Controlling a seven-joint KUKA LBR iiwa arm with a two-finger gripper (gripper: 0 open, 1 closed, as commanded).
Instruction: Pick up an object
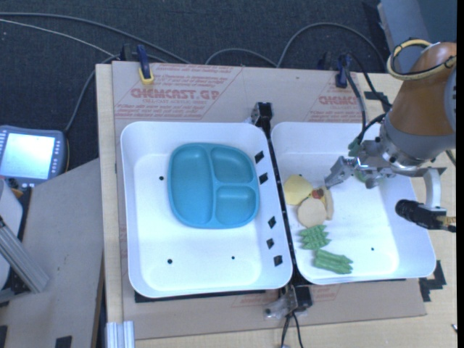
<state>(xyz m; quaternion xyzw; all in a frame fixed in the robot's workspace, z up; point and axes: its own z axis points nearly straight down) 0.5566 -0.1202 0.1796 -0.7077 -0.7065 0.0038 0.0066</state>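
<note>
Looking down from the overhead camera, two white bins sit side by side on the table (181, 85), and the arm (424, 100) comes in from the right. The jaws (335, 180) hang low over the right bin (406, 259), up toward its middle, and whether they are spread or pressed together I cannot tell from this angle; nothing shows between them.

Just to the lower left of the jaws, there's the cluster of toy food. A yellow piece (296, 190) lies nearest the bin's left wall. A pale round piece (312, 212) sits right under it, touching or nearly so, and a small red bit (317, 193) is tucked between them and the jaws. Further below the jaws, a leafy green piece (315, 236) lies on the bin floor, and below that again a darker green bundle (332, 262), close to the bin's near edge.

Well off to the left of the jaws, across the divider, the left bin (145, 252) holds one thing: a blue divided plate (213, 185) lying flat, with one long compartment and two smaller ones.
</note>
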